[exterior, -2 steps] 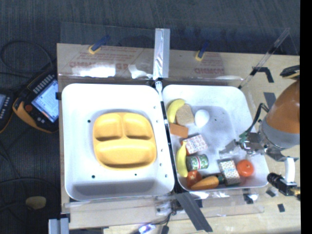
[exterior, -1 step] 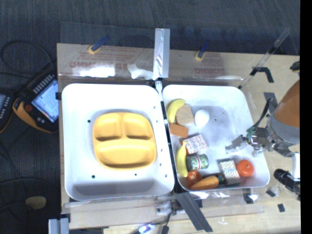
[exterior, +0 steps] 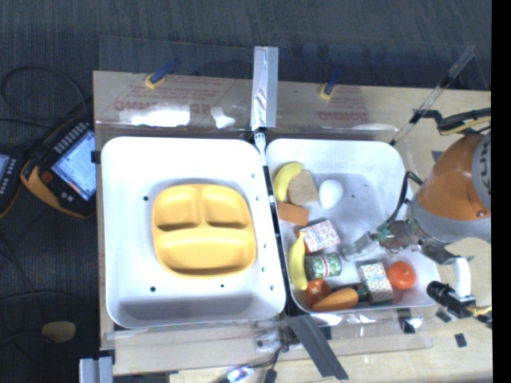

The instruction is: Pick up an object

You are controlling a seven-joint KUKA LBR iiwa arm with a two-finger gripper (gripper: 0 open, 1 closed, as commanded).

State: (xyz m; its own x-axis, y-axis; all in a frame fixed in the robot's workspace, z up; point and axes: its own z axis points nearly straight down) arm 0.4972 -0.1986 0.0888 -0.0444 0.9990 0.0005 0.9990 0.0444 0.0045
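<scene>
My pincer (exterior: 369, 242) hangs low inside the right bin (exterior: 375, 156), near its right wall, and I cannot tell whether it is apart or together. Taking that bin as my landmark: along its left wall lie a banana (exterior: 285, 178), a slice of bread (exterior: 303, 188) and a white egg (exterior: 330, 191); toward its middle sit a small patterned box (exterior: 321, 234) and a green-labelled can (exterior: 322, 265); along its near edge rest a carrot (exterior: 338, 298), a second patterned box (exterior: 375, 281) and a tomato (exterior: 402, 274), just beside my pincer. The left bin (exterior: 128, 166) holds a yellow divided tray (exterior: 204, 228).
</scene>
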